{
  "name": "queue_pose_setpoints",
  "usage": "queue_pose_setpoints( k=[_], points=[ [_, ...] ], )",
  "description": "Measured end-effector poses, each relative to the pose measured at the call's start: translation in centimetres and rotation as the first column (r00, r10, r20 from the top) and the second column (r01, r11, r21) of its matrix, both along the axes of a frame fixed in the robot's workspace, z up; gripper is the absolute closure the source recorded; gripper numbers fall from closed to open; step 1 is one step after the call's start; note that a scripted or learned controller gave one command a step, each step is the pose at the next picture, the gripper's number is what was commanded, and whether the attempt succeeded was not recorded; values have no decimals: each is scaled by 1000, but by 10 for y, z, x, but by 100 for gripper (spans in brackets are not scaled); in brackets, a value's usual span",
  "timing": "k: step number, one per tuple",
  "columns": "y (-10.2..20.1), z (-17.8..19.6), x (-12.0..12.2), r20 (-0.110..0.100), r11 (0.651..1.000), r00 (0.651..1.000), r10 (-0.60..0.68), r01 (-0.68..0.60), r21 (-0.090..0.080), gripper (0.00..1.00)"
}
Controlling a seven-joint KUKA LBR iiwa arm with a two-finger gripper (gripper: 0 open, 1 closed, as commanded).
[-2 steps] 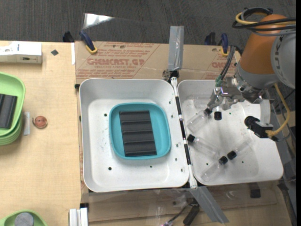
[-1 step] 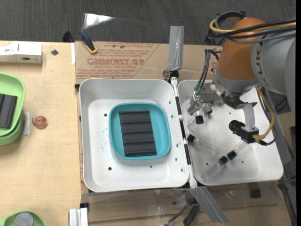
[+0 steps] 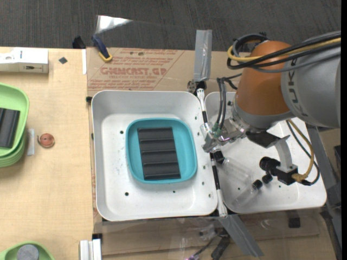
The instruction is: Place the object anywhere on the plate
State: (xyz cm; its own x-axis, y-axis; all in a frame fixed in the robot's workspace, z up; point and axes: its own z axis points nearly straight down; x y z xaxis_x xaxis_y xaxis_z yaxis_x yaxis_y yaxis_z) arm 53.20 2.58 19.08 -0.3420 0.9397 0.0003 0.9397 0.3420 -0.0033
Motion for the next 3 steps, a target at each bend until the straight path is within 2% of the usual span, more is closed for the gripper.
queue_pose_setpoints(
  k=[1,3],
  points=[
    [0,0,0,0,1000,1000,0,0,0,0],
    [0,0,0,0,1000,1000,0,0,0,0]
  ],
)
